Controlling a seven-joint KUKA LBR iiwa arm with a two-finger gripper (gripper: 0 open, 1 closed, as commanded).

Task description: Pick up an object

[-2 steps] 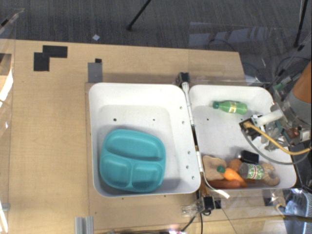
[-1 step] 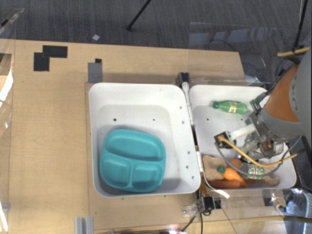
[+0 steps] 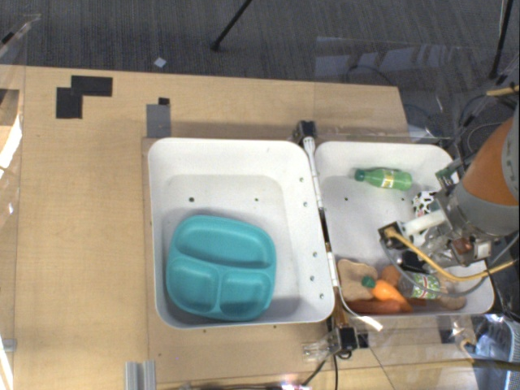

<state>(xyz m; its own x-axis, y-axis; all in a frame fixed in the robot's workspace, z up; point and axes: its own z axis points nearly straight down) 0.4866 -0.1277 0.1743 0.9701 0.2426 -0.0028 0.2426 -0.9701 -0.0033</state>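
Two white bins (image 3: 219, 165) on tan bench (image 3: 81, 242), dark grey carpet (image 3: 122, 23) behind

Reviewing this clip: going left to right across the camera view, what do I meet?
black tape mark → left bin → teal divided tray inside it → right bin → green bottle → black-and-white spotted thing → robot arm

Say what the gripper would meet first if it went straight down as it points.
Most likely the green patterned packet at the front of the right bin, next to the carrot; the gripper hangs over that pile. Depth is unclear, so it could land on bin floor instead.
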